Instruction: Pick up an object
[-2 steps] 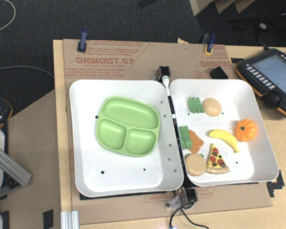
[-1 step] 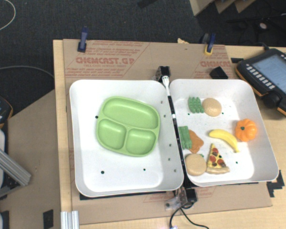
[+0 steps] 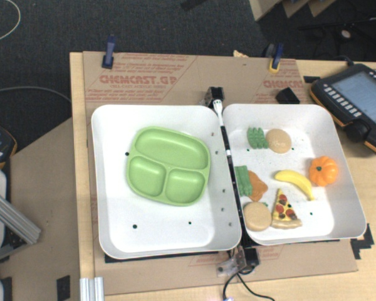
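Observation:
The right bin (image 3: 313, 118) holds several toy foods. A yellow banana (image 3: 294, 182) lies near its middle, with an orange pumpkin (image 3: 324, 171) to its right. A pizza slice (image 3: 284, 211) and a round tan cookie (image 3: 258, 216) sit at the front. A green ridged piece (image 3: 257, 138) and a beige round bun (image 3: 278, 140) lie at the back. Against the left wall are a green strip (image 3: 242, 180) and an orange-brown piece (image 3: 257, 185). The left bin (image 3: 113, 231) carries a green three-compartment plate (image 3: 168, 165).
Both bins rest on a cardboard sheet (image 3: 144, 74) held by blue clamps (image 3: 108, 52) at the back. A control pendant (image 3: 354, 99) lies at the right edge of the bench. A cable (image 3: 238, 274) runs off the front.

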Tool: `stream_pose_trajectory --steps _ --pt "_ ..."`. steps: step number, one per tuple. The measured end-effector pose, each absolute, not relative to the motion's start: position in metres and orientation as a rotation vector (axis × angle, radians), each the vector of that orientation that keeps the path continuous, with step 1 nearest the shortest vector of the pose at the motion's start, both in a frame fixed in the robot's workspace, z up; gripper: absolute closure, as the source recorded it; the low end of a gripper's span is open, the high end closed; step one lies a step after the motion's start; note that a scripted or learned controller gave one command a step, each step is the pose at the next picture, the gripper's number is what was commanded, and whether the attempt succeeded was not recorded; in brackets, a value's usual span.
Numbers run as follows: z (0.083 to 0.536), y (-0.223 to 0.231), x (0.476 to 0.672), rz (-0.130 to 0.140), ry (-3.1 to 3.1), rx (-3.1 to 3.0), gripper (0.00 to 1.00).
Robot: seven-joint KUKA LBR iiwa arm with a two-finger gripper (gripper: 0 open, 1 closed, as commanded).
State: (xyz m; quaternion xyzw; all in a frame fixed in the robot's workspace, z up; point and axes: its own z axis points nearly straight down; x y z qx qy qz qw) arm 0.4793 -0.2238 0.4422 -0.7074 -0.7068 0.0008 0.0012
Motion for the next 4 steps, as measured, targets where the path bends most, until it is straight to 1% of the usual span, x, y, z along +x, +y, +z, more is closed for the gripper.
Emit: stream_pose_trajectory --steps 1,2,3,4 --pt "0.402 -0.224 0.479 0.003 -2.219 -2.221 1.00" --pt "0.541 -0.214 0.480 -0.012 -2.238 -2.232 1.00" --pt "0.472 -0.224 0.479 0.004 -2.216 -2.221 1.00" --pt "0.540 -0.147 0.480 -0.011 -2.238 -2.218 1.00"
